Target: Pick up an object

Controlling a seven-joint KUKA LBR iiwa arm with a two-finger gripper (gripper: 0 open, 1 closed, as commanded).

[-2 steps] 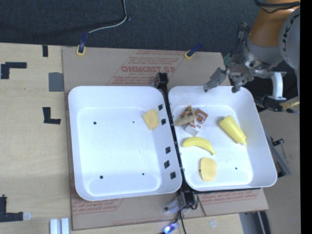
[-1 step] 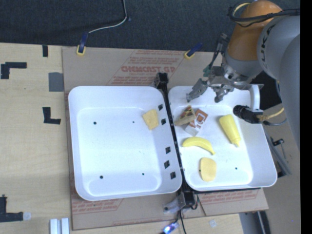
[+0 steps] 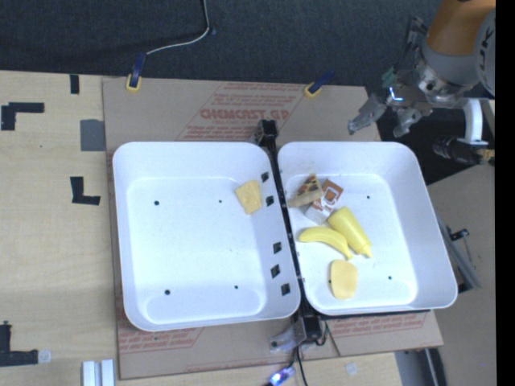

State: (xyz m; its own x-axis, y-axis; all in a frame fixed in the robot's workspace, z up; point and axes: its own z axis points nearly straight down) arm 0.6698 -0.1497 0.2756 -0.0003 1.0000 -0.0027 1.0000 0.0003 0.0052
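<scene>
Banana [image 3: 324, 239] well apart from gripper [image 3: 385, 116]

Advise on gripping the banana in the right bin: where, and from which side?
Grip the banana at mid-body, coming straight down from above, closing across its narrow width. It lies flat, curved, running left to lower right. The yellow cone-like piece crowds its right end, so the left half looks freer. The gripper sits above the right bin, beyond its far rim.
</scene>
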